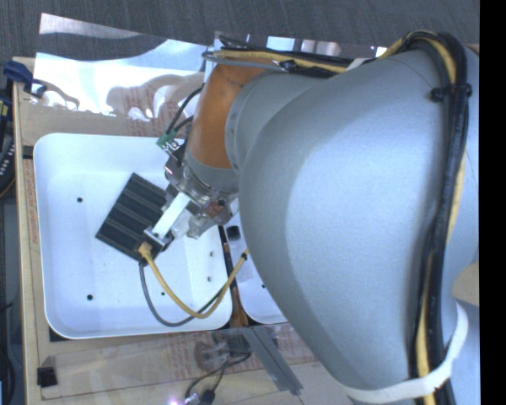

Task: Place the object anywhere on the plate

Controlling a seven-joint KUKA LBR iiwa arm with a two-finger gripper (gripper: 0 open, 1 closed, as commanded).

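The grey arm point(354, 209) looms huge across the right of the bench, its orange band point(211, 116) just above the wrist, covering nearly all of the right bin point(261, 304) so that a mere sliver of white peeks out below; the left bin point(72, 260) lies open to view beside it. A black ribbed slab point(135, 212) lies flat and askew in the middle of the left bin; the gripper point(202, 215) hangs just beside its right edge, and whether it is open or closed I cannot tell from here.
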